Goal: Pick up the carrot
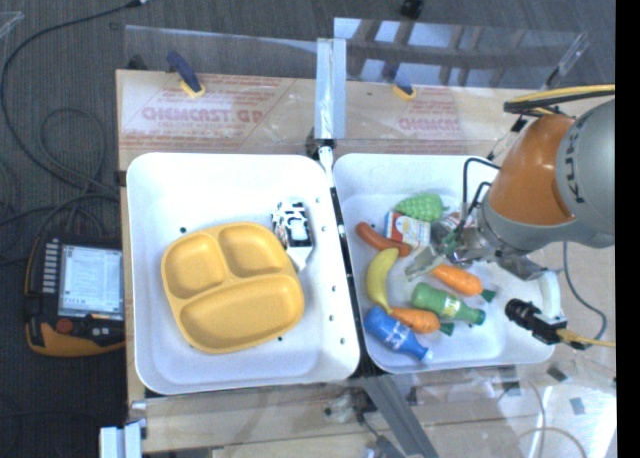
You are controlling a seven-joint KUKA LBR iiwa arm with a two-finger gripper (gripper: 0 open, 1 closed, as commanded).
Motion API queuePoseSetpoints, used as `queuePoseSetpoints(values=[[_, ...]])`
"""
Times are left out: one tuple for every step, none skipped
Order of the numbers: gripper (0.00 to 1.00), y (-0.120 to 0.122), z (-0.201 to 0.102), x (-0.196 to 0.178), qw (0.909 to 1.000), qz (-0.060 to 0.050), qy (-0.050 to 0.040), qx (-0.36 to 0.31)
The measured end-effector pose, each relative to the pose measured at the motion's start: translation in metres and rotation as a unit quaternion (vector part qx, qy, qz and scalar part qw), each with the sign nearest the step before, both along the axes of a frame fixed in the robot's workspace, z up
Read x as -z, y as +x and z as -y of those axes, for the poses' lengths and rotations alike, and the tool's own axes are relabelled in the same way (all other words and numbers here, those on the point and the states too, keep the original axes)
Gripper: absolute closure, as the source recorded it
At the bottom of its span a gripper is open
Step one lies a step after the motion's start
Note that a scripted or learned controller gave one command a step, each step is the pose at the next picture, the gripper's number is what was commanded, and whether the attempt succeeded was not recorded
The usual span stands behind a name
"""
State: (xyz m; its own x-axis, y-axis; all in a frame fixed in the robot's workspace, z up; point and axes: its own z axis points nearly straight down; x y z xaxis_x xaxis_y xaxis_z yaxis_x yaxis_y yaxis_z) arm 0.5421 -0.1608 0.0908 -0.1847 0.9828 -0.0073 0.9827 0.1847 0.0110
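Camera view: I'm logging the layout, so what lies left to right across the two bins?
Yellow divided tray → small black-and-white toy → banana → carrot, with the gripper just above it.

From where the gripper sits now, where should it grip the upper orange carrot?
Grip the upper orange carrot across its thick middle, coming from above, fingers spanning its narrow width. It lies flat, angled down-right, with the green bottle close below. The gripper is just above-left.
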Motion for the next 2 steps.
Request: queuePoseSetpoints(values=[[1.0, 0.002, 0.0, -0.01, 1.0, 0.003, 0.0002, 0.0], [1.0, 0.005, -0.049, -0.142, 0.9996, -0.006, 0.0022, 0.029]])
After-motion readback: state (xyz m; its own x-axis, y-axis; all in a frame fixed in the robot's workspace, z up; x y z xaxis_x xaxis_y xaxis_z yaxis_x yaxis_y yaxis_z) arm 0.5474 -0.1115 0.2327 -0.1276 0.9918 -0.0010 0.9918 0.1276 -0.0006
